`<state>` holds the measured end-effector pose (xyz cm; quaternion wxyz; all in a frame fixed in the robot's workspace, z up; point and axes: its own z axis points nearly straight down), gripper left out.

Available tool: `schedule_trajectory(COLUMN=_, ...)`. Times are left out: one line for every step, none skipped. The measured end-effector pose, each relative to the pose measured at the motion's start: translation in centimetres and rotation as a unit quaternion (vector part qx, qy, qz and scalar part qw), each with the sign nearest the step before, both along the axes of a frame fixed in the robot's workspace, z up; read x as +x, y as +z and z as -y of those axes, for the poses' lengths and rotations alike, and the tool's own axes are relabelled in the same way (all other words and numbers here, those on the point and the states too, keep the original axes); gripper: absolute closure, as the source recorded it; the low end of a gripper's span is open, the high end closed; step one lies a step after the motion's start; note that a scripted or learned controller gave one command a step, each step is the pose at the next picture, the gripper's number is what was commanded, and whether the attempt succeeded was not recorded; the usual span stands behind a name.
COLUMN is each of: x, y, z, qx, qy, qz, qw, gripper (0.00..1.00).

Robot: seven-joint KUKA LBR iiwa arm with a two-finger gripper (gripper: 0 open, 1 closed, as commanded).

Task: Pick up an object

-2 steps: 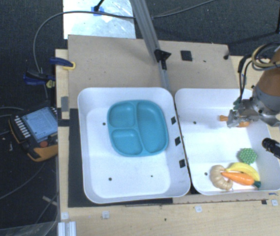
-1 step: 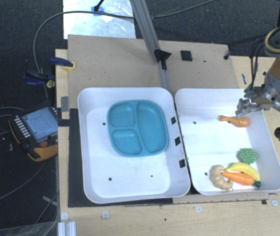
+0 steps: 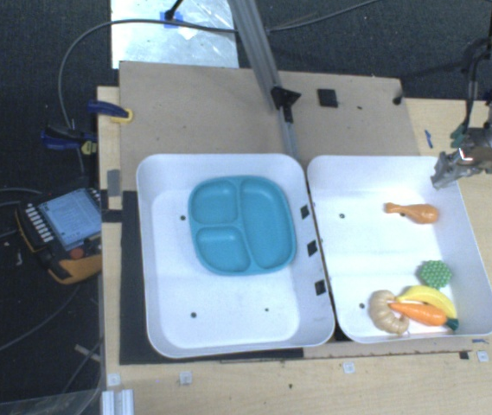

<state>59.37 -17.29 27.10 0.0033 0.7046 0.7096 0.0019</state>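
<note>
The end effector [image 3: 447, 173] hovered at the right bin's [image 3: 358, 180] upper right rim, its opening impossible to judge. The chicken drumstick [image 3: 412, 212] lay just below-left of it; banana [image 3: 431, 297], carrot [image 3: 418, 313] and broccoli [image 3: 435, 273] lay farther below.

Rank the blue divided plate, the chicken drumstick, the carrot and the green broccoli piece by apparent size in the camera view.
1. blue divided plate, by far the largest
2. carrot and chicken drumstick, too alike in length to rank
3. green broccoli piece, smallest
</note>
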Motion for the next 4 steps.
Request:
schedule_trajectory(x=0.2, y=-1.0, z=-4.9, qx=0.0014, qy=0.001, qz=-0.003, qw=1.0000, gripper=1.00)
schedule_trajectory(x=2.0, y=-2.5, z=-10.5, qx=0.0014, qy=0.001, qz=-0.002, qw=1.0000, gripper=1.00)
schedule_trajectory(x=3.0, y=-3.8, z=-16.1, qx=0.0012, qy=0.001, qz=-0.003, qw=1.0000, gripper=1.00)
schedule_trajectory(x=3.4, y=-4.0, z=-21.7, qx=0.0018, qy=0.002, qz=-0.003, qw=1.0000, gripper=1.00)
